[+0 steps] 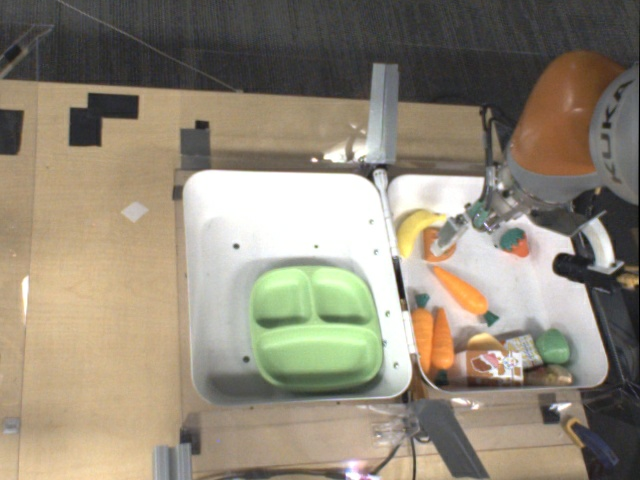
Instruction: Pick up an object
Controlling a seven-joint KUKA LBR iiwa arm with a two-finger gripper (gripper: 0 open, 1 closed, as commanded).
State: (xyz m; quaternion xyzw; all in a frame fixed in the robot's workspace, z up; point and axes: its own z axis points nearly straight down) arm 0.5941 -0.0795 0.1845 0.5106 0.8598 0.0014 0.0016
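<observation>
Orange round toy (439, 247) touches the gripper (452, 234) (grip unclear, possibly none) near the banana (413, 228).

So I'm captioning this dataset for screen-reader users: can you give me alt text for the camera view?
A grey and orange robot arm reaches from the right into the right white bin, its gripper low beside a banana. That bin also holds two carrots, a bottle and a small red and green item. The left white bin holds a green divided tray.
</observation>
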